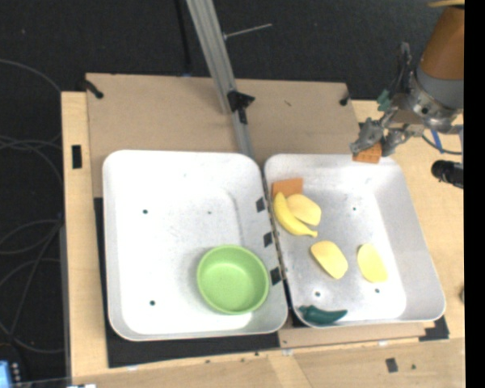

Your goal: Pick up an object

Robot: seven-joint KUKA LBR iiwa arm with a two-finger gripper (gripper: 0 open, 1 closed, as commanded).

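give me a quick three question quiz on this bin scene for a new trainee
1. True or false: the green bowl sits in the left bin.
2. What lies at the right bin's near left corner? A) dark green object B) red cup C) blue block
3. What colour is the small block at the gripper?

Key: 1 true; 2 A, the dark green object; 3 orange.

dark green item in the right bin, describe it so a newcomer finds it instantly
Start at the right bin, the one with the yellow pieces. Follow its near rim to the corner next to the left bin. The dark green item lies there against the rim, low and elongated, the only dark thing among pale yellow and orange neighbours.
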